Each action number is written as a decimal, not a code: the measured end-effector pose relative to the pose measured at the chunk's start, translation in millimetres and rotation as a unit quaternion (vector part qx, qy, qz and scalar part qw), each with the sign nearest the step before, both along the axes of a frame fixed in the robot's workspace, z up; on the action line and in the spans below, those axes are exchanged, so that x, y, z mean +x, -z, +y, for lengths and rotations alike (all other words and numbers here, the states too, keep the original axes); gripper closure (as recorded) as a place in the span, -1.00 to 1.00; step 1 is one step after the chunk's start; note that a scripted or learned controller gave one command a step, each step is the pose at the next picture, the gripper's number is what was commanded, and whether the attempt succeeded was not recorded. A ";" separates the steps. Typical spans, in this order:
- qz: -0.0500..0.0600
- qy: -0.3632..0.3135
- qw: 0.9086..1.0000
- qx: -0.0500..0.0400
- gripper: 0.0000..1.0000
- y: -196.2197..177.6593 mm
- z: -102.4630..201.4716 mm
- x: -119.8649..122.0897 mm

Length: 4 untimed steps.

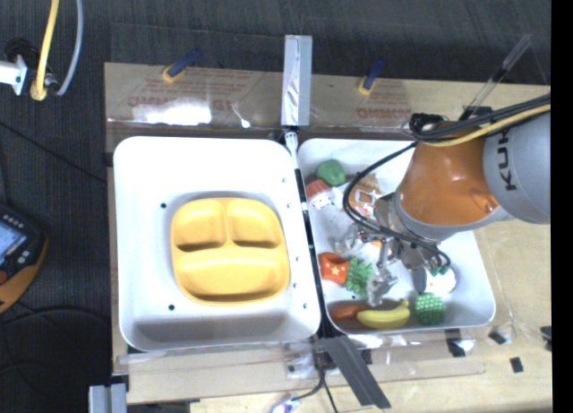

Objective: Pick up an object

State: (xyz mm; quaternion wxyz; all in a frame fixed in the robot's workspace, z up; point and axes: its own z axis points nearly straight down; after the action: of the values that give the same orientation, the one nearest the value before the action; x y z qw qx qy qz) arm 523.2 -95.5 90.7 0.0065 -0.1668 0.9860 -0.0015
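Over the crowded right bin [483, 299], the gripper [383, 288] is lowered, its state untellable, and the banana [383, 316] could be nudged aside.

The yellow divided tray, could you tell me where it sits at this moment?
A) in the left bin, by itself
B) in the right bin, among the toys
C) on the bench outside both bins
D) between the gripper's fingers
A: the yellow divided tray lies flat in the left bin, while the banana and other small toys lie in the right bin beneath the gripper.
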 end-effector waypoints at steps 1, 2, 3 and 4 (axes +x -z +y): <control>0.001 0.033 0.999 0.001 -1.00 0.7 3.4 51.1; -0.002 0.033 0.999 -0.001 1.00 -10.4 3.7 52.7; 0.005 0.031 1.000 0.001 1.00 -151.9 17.3 91.0; 0.003 0.031 1.000 0.001 1.00 -161.2 18.2 92.0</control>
State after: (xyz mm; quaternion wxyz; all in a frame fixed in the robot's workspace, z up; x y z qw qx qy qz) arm 615.3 -77.4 251.9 0.0038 -0.1361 0.9907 0.0002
